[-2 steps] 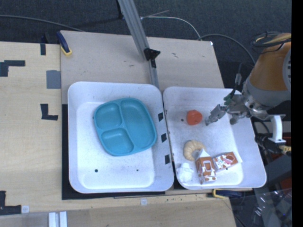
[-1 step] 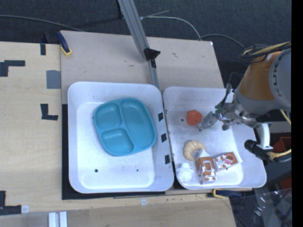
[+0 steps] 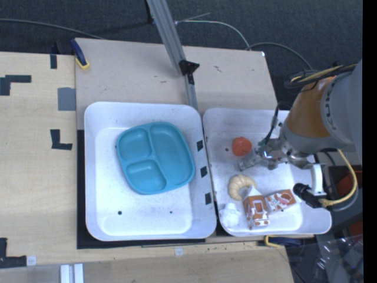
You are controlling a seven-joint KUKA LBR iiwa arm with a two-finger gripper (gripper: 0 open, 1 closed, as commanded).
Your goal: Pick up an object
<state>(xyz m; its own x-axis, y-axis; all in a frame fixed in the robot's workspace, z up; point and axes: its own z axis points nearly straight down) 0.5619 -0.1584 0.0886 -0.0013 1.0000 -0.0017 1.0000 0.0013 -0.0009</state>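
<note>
I start with the surface (image 3: pixel 147 69), a pale wood-toned bench sitting on dark carpeted floor (image 3: pixel 70 5), with black tape marks along its left part and a slanted metal rail (image 3: pixel 168 28) crossing in from the top. A thin cable (image 3: pixel 235 34) loops over the carpet behind it, so the room reads as a lab cell and not a kitchen.

On that surface the two white bins sit edge to edge. The left bin (image 3: pixel 97 175) carries a blue divided plate (image 3: pixel 155 157) lying flat near its middle, well apart from my arm. The right bin (image 3: pixel 218 128) carries the small things, which is why the arm (image 3: pixel 318 114) comes over it from the right, orange band showing above the wrist.

The claw (image 3: pixel 259 158) hangs low in the right bin, just right of a red ball (image 3: pixel 241 146) and above a croissant-like pastry (image 3: pixel 240 186). I judge it is placed there to try for one of those two; the ball looks nearest. Whether its tips are spread or pinched I cannot tell from up here, and I see nothing gripped.

Lower down, two small orange-and-white cartons (image 3: pixel 268 206) lie tumbled together near the bin's front wall, with a small white lump (image 3: pixel 230 216) beside them.
</note>
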